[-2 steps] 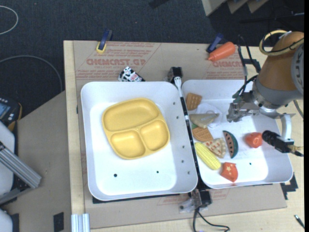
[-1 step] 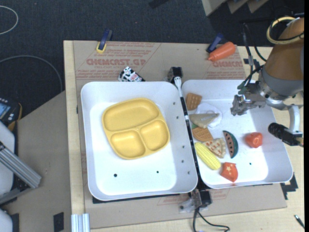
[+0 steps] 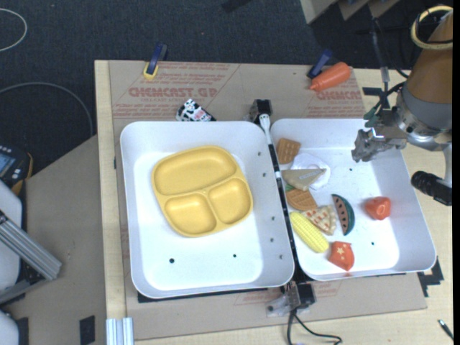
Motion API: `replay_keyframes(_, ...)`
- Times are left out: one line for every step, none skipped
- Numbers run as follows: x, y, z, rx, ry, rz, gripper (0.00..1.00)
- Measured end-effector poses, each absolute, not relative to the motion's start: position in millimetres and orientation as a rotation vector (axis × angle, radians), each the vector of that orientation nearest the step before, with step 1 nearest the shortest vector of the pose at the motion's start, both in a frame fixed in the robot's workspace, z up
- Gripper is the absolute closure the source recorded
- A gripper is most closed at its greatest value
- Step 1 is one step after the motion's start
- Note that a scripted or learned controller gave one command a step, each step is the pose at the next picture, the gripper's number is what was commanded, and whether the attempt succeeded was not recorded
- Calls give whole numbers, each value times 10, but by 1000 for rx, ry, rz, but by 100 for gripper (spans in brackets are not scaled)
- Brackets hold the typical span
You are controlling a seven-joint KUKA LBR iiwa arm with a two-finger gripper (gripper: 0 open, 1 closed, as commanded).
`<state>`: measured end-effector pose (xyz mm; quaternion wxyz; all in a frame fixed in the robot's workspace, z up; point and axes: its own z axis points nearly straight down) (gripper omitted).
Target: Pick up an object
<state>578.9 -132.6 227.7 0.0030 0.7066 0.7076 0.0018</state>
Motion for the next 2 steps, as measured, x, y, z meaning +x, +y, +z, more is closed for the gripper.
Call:
replay_keyframes(6063, -814, 2165, 2213, 2227, 5, 100)
replay_keyframes(6271, -593, 2320, 2214, 2223, 6, 100)
